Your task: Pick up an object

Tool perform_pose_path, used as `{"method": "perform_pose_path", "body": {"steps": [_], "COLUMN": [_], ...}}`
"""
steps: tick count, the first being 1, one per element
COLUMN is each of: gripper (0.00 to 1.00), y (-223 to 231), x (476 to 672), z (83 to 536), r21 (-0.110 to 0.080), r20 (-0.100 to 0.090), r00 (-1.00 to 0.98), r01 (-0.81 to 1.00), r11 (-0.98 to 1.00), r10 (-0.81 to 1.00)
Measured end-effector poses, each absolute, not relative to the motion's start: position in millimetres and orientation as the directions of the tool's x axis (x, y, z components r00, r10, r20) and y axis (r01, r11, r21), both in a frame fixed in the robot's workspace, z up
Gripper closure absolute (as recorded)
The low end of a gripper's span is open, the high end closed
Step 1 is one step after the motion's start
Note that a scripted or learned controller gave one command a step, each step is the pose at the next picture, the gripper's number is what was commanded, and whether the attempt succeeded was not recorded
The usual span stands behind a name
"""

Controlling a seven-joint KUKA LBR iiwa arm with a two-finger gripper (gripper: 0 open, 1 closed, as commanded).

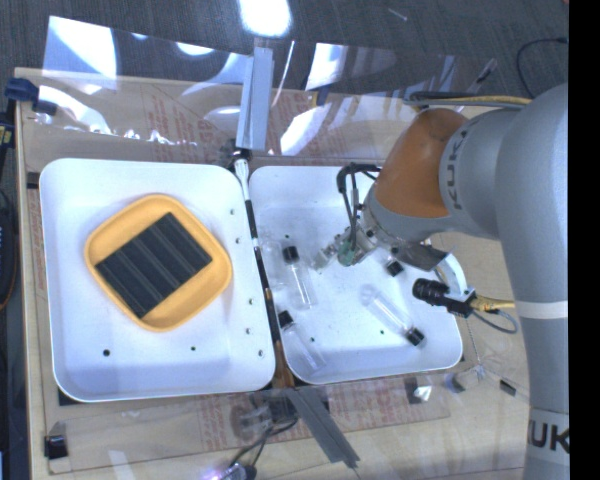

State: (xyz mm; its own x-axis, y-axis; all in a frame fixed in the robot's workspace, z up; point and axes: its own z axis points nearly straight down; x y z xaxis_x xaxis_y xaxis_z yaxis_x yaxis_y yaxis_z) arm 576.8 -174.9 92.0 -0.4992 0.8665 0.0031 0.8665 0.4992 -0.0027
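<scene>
White bins side by side on the surface (380, 408): left bin (70, 353) at 9 o'clock, right bin (310, 193) at 3 o'clock, rims touching along the middle. In the left bin, an orange tray (108, 238) with a dark ribbed insert (152, 260), set at a slant, near the bin's centre. In the right bin, several clear tubes with black caps: one tube (296, 273) toward 9 o'clock of that bin, cap end pointing to 12; a second tube (390, 316) toward 4 o'clock, lying at a slant, cap at its lower end; a third tube (302, 345) near the 7 o'clock corner, beside the shared rim. Small black cap (393, 267) lying loose just at 3 o'clock of the pincer.

Grey arm (525, 198) with orange band (417, 165) reaching in from 3 o'clock, bent down over the right bin. Pincer (346, 251) low over the bin floor near its centre, tips close to the bin floor, between the first tube and the loose cap. Cannot tell how far apart its tips stand, nor whether anything sits between them; too small and too blurred to judge.
</scene>
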Motion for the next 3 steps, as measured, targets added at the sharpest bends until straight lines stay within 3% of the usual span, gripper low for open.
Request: {"method": "perform_pose_path", "body": {"steps": [1, 2, 3], "gripper": [1.0, 1.0, 1.0], "y": [-203.0, -128.6, -169.3], "x": [555.7, 637.0, 603.4], "z": [91.8, 92.5, 92.5], "r21": [-0.001, 0.0, 0.0], "r20": [0.004, -0.001, 0.002], "r00": [-0.751, -0.786, -0.956], "r01": [0.66, 0.619, 0.293], "r11": [0.751, 0.786, 0.956], "r10": [0.66, 0.619, 0.293]}}
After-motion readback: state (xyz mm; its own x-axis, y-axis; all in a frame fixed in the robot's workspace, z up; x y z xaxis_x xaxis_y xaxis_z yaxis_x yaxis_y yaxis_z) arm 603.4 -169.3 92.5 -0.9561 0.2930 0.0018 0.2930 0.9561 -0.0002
